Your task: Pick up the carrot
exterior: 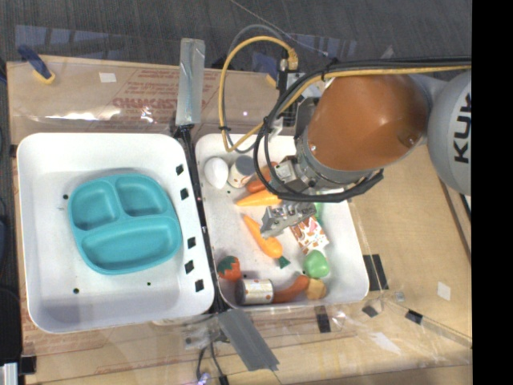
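L bin (32, 215): teal divided plate (124, 221) | R bin (353, 239): carrot (264, 237) at ctr, lying diagonal, w/ egg (216, 171) & tin can (258, 290) | gripper (282, 219) just above carrot's upper end, finger state can't tell | orange-banded arm (365, 123) overhead.

Teal divided plate (124, 221) in left bin (32, 215), well left of jaws. White egg (216, 171) up-left of jaws. Green pear (317, 265), metal can (256, 290) below jaws.
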`<state>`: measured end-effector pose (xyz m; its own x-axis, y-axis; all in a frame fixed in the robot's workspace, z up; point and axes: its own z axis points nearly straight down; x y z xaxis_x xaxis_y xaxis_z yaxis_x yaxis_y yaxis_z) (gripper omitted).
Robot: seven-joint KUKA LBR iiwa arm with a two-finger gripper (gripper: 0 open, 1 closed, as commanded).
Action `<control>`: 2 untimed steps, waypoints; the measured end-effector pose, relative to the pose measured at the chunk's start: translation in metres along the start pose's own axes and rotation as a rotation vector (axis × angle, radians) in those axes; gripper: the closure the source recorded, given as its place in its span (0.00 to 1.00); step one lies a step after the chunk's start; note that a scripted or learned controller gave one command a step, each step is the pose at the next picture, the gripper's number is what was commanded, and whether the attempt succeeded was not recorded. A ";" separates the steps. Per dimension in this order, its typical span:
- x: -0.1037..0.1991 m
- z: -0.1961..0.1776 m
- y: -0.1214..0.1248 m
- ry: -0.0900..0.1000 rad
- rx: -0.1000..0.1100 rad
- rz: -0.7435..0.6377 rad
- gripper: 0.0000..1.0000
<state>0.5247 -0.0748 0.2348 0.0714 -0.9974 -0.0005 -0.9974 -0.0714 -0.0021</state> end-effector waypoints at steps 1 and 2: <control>0.024 -0.165 -0.011 0.003 0.003 -0.137 1.00; 0.117 -0.054 -0.010 -0.008 -0.011 -0.502 1.00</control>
<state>0.5430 -0.1911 0.2887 0.5424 -0.8401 -0.0102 -0.8401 -0.5424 0.0066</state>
